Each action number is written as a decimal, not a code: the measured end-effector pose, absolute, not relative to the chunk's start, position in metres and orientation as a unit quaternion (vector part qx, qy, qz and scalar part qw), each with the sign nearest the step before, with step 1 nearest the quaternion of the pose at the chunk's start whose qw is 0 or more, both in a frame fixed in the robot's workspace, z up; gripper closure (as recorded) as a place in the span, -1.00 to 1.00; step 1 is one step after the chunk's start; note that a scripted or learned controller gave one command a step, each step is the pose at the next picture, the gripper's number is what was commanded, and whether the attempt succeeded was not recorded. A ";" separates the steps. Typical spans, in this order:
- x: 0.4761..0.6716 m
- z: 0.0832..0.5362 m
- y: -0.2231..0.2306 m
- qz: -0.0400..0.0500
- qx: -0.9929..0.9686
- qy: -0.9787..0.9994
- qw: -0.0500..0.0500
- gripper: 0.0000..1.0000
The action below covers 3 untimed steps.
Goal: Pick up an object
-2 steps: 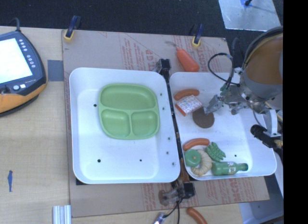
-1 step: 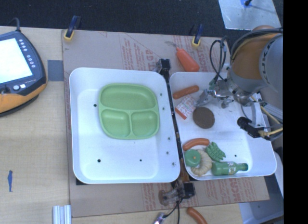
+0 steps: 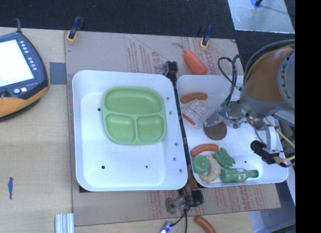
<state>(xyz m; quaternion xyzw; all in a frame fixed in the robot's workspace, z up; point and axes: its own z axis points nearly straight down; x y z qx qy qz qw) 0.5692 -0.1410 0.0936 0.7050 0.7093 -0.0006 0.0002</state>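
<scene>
Brown disc (image 3: 216, 131) sitting mid right bin (image 3: 281, 177), gripper (image 3: 220, 120) right on top of it, touching. Can't tell if actually clamped on it or loose. Hot dog (image 3: 193, 97) near the bin's top edge, red-white packet (image 3: 194, 111) just below. Second hot dog (image 3: 204, 149), green bottle (image 3: 238, 175) along the bottom edge. Green divided plate (image 3: 134, 114) in left bin (image 3: 85, 142).

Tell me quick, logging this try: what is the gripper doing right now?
Gripper: low in the right white bin, at the round brown patty; open or closed cannot be told.
</scene>
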 end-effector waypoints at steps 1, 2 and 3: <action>0.570 0.105 -0.142 -0.001 0.704 0.710 0.001 1.00; 0.570 0.105 -0.142 -0.001 0.704 0.710 0.001 -1.00; 0.570 0.115 -0.143 -0.002 0.703 0.712 0.002 1.00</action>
